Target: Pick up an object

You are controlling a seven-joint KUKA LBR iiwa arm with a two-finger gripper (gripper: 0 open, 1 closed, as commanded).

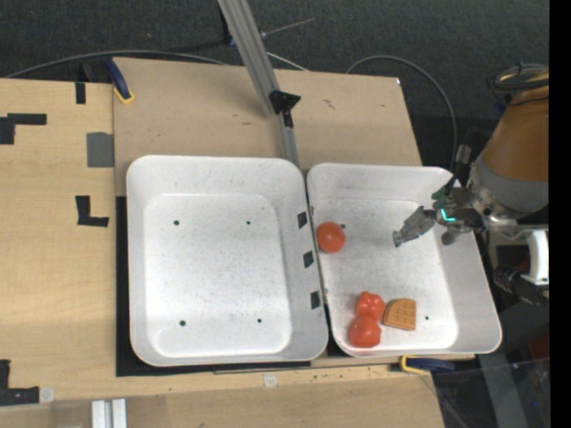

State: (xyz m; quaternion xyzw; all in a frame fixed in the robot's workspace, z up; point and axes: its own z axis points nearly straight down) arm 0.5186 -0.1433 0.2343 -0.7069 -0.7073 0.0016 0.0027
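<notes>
Overhead view of the bench. We see two shallow white bins side by side; the left bin (pixel 219 257) holds nothing we need, while the right bin (pixel 464 283) carries all the candidates.

The gripper (pixel 412 231) hangs over the right bin toward its 2 o'clock region, reaching in from 3 o'clock. We cannot tell how its tips stand at this scale, and we see no object at them.

Three objects lie in the right bin. A small orange-red ball (pixel 331 237) sits alone near the 9 o'clock wall, well apart from the rest. At about 6 o'clock a red lumpy piece (pixel 365 320) — pepper-like or two rounded lobes, we cannot tell which — lies touching or just beside a tan waffle-textured piece (pixel 401 314).

We judge all three to be light toy foods, probably stiff plastic, not fragile. The ball looks smooth and likely to roll or squirt out of a pinch, so we would close across its widest line — straight down over its centre. The waffle piece, flat and ridged, should slip less; we would take it across its two opposite edges.
</notes>
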